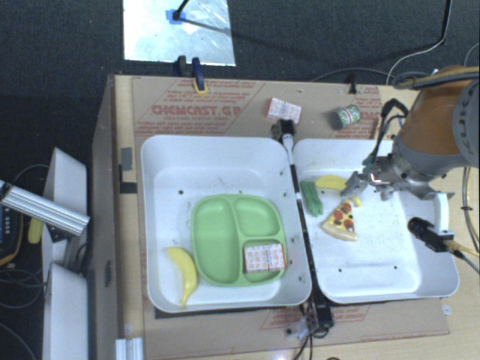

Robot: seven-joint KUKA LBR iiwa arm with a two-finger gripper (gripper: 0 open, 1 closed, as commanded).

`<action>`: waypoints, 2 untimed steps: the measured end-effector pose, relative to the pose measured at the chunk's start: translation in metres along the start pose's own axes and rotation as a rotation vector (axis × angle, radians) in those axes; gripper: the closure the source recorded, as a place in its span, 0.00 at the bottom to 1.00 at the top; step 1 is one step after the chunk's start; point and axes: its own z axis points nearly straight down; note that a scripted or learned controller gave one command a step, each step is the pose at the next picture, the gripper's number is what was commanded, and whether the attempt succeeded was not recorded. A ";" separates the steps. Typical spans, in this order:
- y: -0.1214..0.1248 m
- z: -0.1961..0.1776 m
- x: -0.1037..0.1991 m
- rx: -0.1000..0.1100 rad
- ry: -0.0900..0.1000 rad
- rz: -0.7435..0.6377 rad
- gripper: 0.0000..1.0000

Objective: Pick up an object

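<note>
Gripper (pixel 358 186) is hovering in the right bin (pixel 420 280), upper centre-right of frame; jaws' state cannot be told. Pizza slice (pixel 341 220) is lying just below-left of it, long axis running upper-right to lower-left; small banana (pixel 330 181) just left.

"CHEMCAST" in red, brown board (pixel 195 111) under bins

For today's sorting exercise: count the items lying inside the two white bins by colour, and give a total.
Yellow: 2, banana, small yellow piece
Green: 2, divided plate, green piece
Multicoloured: 2, pizza slice, small patterned box
Total: 6
</note>
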 end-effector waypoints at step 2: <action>-0.008 0.055 0.002 -0.013 0.003 -0.003 1.00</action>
